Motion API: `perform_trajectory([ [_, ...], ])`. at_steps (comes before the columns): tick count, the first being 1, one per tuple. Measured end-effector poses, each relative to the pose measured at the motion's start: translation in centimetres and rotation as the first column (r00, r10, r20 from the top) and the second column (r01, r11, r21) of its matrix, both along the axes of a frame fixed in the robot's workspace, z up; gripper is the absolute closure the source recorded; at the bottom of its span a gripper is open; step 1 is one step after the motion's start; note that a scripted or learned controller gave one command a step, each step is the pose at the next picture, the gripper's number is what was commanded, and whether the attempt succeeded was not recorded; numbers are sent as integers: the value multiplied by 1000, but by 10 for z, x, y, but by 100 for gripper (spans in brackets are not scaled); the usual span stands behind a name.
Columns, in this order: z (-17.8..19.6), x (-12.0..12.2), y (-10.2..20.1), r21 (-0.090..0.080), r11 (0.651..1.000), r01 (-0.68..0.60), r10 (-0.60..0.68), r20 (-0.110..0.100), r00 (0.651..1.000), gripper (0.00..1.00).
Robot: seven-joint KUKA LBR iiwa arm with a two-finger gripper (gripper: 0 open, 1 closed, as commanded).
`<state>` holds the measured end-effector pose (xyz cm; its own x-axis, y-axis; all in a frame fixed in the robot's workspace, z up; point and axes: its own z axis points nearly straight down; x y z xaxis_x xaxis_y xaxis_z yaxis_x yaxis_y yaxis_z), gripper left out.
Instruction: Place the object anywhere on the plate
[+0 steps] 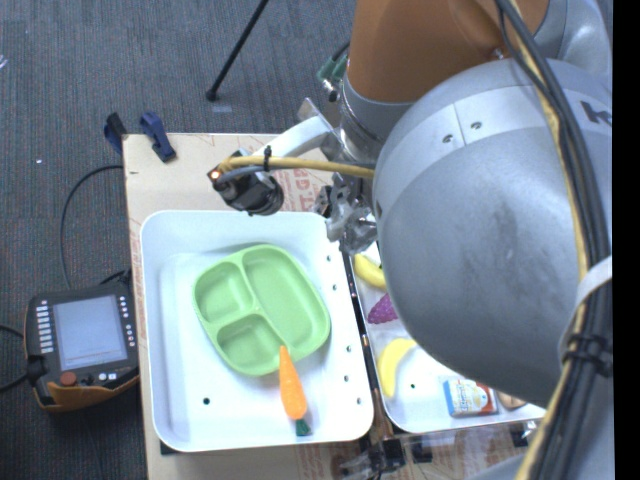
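Left bin [170, 268]: shallow, white, resting on the bench [190, 163]; it held a green plate and a toy carrot.
Plate [262, 308]: light green, three compartments, lying flat and turned at an angle near the middle of the left bin.
Carrot [292, 388]: orange body with a green tip at its near end; its far end overlapped the plate's near rim, and the rest lay on the bin floor toward the near right corner.
Right bin [385, 408]: mostly hidden beneath the arm; only a strip along its left and near sides was seen.
Right bin contents: a yellow banana-like piece [370, 270] at the far end, a purple item [382, 311] just near of it, a second yellow piece [393, 361] nearer still, and a small carton [468, 398] with a blue and orange label by the near edge.
Arm [480, 258]: large grey housing with an orange band [430, 28] above it, covering the right half of the view over the right bin.
Gripper [348, 220]: dark metal parts sat at the far end of the divide between the bins; whether it was released or clenched could not be told.
Floor, left of bench: a handheld control pendant [85, 333] with a screen lay on the dark carpet.
Bench far left corner: two blue clamps [155, 135].
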<state>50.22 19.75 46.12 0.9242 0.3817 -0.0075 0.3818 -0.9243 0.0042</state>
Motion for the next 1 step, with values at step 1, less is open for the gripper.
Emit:
perform_trajectory([
  [1, -38, -18, 28, 21, 973, 230, -231, 4, 973, 100],
])
